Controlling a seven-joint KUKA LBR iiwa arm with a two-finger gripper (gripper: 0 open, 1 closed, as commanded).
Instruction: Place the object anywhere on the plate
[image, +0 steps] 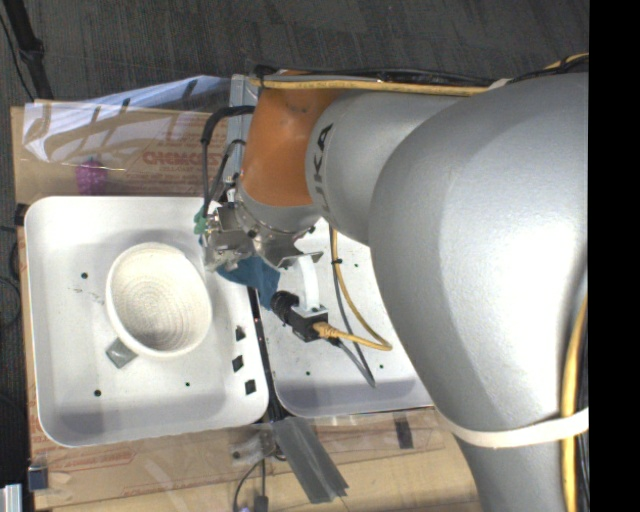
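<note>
Over the right bin (340, 400) the grey arm (470, 230) reaches toward the wall between the two bins. Its gripper (232, 252) is near the white plate (158, 298) in the left bin (60, 400). A blue object (258, 274) is seen just under it; whether it is gripped, I cannot tell.

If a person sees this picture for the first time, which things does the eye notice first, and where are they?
First comes the huge grey arm that covers the right half, with its orange band near the top centre. Next is the round white plate in the left bin. Below the band, a blue object shows at the claw, by the wall between the bins.
</note>
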